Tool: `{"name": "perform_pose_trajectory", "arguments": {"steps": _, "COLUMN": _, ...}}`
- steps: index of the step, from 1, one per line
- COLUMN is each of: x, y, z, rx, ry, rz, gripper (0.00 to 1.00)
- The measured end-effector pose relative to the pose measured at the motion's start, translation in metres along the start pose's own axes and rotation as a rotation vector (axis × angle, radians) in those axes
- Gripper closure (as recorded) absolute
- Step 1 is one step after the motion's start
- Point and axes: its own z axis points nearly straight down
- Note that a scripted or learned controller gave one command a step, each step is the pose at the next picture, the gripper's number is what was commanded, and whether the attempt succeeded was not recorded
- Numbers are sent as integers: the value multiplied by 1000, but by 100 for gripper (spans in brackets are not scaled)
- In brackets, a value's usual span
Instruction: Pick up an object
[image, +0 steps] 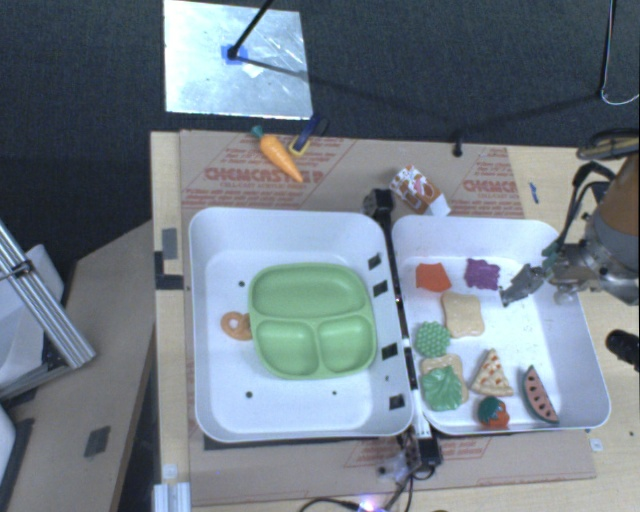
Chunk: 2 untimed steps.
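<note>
The right bin (575, 330) holds several toy foods. An orange-red piece (433, 277) and a purple piece (482, 273) lie at its far side. A tan toast (463, 314), a green round piece (432, 338), a green leaf (443, 386), a pizza slice (491, 374), a watermelon slice (541, 393) and a small red-and-green fruit (491, 411) lie nearer the front. My gripper (522, 284) hangs over the bin's right half, just right of the purple piece, and nothing shows in its grasp.
The left bin (215, 300) carries a green divided plate (310, 318) and an orange ring (236, 325). Behind the bins, a toy carrot (280, 156) and a small carton (415, 188) lie on the cardboard. A shiny metal sheet (237, 60) lies further back.
</note>
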Motion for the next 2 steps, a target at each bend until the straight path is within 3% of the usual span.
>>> {"name": "perform_pose_trajectory", "arguments": {"steps": 2, "x": -14, "y": -3, "z": 114, "rx": 6, "ry": 2, "rz": 2, "gripper": 0}}
